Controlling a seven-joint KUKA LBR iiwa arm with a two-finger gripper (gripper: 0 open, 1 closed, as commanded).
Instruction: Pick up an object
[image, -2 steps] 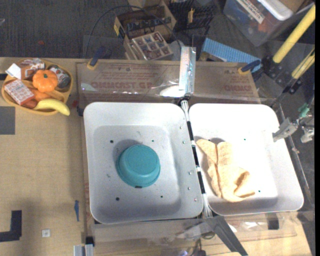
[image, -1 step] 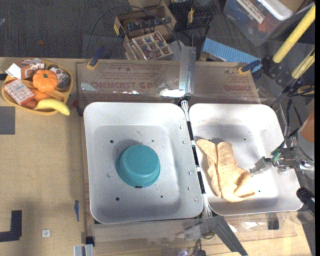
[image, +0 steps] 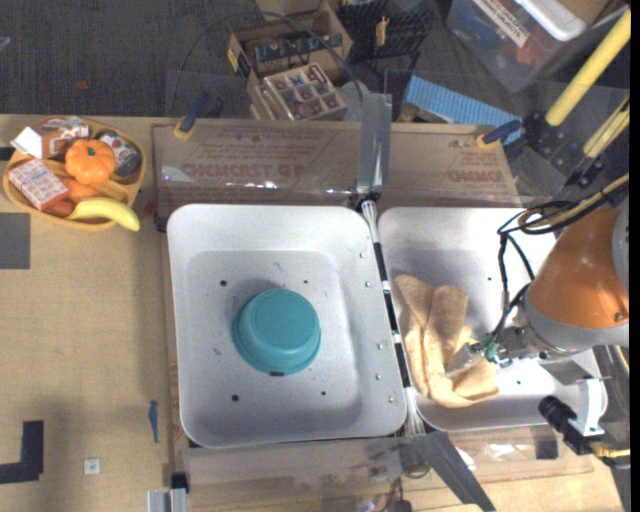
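we log the gripper low in the right bin, at the beige cloth; we cannot tell the jaws' state. cloth lies unlifted; pick not done.

Teal bowl, round, set upside down near the centre of the left bin's floor. Beige cloth, crumpled and folded lengthwise, lying along the left side of the right bin, its lower end curled rightward.
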